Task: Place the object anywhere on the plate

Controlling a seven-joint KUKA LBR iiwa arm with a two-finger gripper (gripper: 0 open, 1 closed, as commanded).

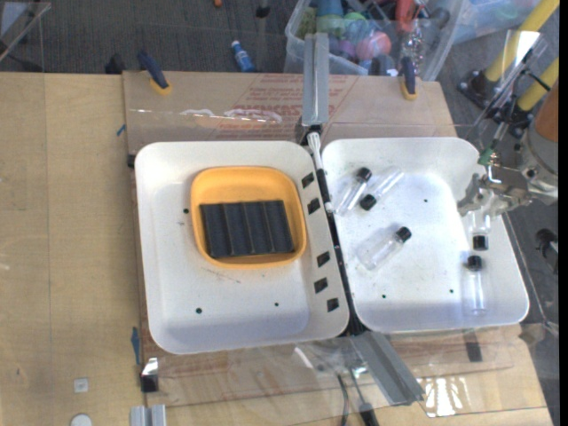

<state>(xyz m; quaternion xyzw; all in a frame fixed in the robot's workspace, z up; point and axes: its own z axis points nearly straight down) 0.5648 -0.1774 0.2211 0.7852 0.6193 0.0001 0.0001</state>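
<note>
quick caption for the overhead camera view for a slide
Gripper at the right bin's edge above clear black-capped vials; yellow plate with a dark ridged block waits in the left bin.

The arm (546, 136) is cut off by the right edge of the frame, and the gripper (484, 193), over the right rim of the right bin (417, 313), is too blurred to resolve its fingers. The clear vials (383, 247) in that bin blend into the white floor, so their outlines are faint except for the black caps. The tub (382, 16) of coloured items behind the bins is cut off by the top edge.
</note>
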